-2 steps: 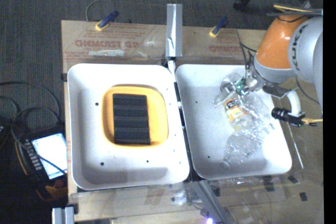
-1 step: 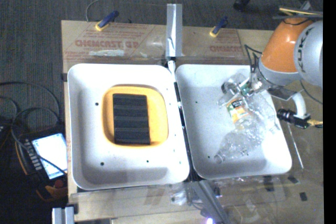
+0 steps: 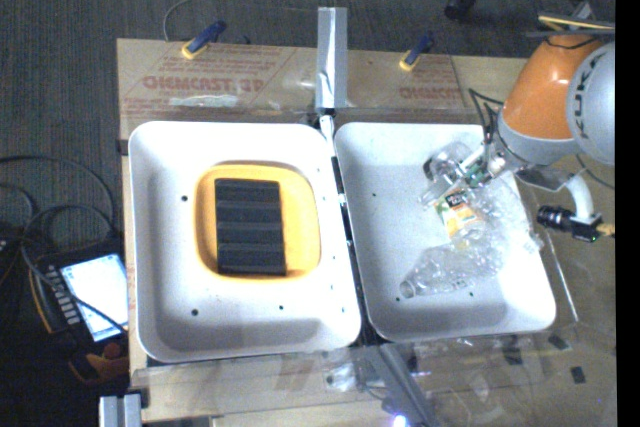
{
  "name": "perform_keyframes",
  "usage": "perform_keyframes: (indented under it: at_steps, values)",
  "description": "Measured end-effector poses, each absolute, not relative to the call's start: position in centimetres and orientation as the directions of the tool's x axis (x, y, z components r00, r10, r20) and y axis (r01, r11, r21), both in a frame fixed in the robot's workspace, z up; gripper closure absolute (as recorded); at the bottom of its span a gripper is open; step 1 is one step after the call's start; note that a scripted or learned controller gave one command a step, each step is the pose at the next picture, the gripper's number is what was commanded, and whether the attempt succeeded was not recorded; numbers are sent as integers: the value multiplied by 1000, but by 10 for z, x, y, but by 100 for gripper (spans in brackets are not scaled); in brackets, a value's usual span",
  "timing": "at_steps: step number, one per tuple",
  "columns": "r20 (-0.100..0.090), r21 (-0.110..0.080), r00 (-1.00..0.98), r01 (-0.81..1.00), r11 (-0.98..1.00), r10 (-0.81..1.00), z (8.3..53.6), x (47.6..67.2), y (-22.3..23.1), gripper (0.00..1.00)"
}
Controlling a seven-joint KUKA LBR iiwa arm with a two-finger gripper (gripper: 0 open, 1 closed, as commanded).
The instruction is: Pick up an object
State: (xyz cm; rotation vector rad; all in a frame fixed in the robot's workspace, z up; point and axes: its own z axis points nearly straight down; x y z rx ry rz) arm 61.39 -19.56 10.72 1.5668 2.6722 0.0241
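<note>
The end effector (image 3: 455,171) hangs over the right bin (image 3: 390,310), above a clear plastic bottle (image 3: 455,265); I can't tell its grip. A yellow tray (image 3: 305,215) fills the left bin (image 3: 160,245).

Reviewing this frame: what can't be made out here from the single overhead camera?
- Hand: small and blurred over the right bin; its state and any grasp are unreadable.
- Clear plastic object in that bin: transparent against white, so its outline and identity are unclear.
- Arm: cut off by the right edge.
- Yellow tray with black insert in the left bin: detail too coarse to identify.
</note>
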Motion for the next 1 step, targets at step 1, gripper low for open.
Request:
perform_keyframes:
  at_steps: [1]
  values:
    - [-29, 40, -489, 871, 490, 872, 117, 615, -193, 100]
